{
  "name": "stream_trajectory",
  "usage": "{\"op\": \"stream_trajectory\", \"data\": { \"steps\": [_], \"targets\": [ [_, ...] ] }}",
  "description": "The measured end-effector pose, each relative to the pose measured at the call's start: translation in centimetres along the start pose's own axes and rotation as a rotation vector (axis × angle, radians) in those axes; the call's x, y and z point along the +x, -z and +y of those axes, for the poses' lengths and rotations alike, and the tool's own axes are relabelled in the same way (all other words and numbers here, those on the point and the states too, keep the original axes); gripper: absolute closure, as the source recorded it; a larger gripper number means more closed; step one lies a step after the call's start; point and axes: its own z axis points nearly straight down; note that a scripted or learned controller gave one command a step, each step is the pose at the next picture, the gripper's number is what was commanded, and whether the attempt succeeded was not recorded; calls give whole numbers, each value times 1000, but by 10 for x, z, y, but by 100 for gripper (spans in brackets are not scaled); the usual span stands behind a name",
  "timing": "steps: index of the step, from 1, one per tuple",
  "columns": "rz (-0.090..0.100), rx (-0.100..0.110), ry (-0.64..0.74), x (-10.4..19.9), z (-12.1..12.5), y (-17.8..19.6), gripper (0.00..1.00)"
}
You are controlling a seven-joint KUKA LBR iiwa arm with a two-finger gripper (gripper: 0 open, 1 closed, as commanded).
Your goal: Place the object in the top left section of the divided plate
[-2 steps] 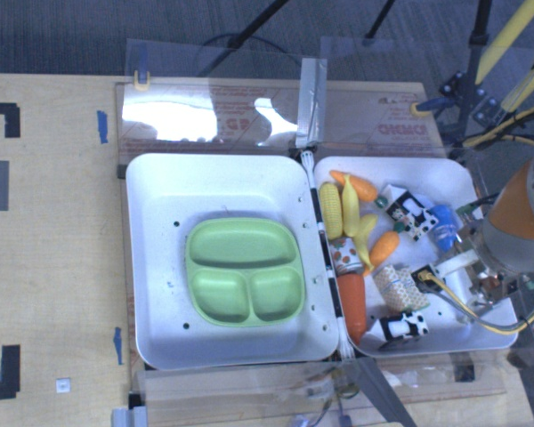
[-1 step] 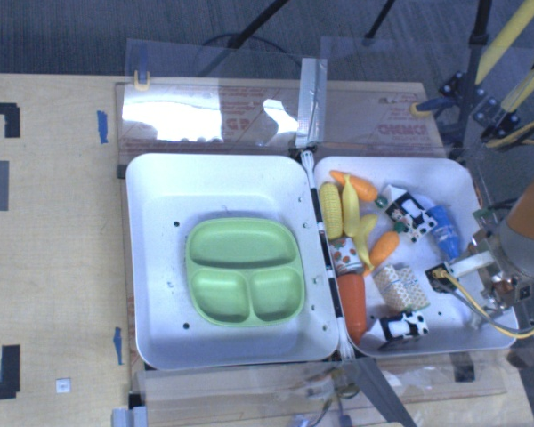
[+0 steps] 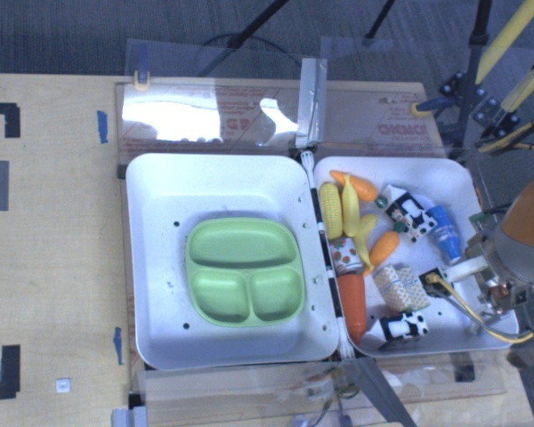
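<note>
One green divided plate [image 3: 244,269] sits in left bin [image 3: 151,238]; right bin [image 3: 454,178] holds roughly ten toys; gripper [image 3: 503,296] jaw state cannot be told.

A robotics lab: a pale plywood desk [image 3: 53,265] with black tape markers [image 3: 4,119], two shallow white plastic bins [image 3: 151,194], black tripod legs [image 3: 276,7] on grey carpet [image 3: 71,16], and clear acrylic panels [image 3: 214,105].

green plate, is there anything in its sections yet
No, the green plate in the left bin has all three sections bare; the toys lie in the right bin.
</note>
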Motion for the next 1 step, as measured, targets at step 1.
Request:
{"op": "stream_trajectory", "data": {
  "steps": [1],
  "targets": [
    [-23,23,1,34,23,14,0]
  ]
}}
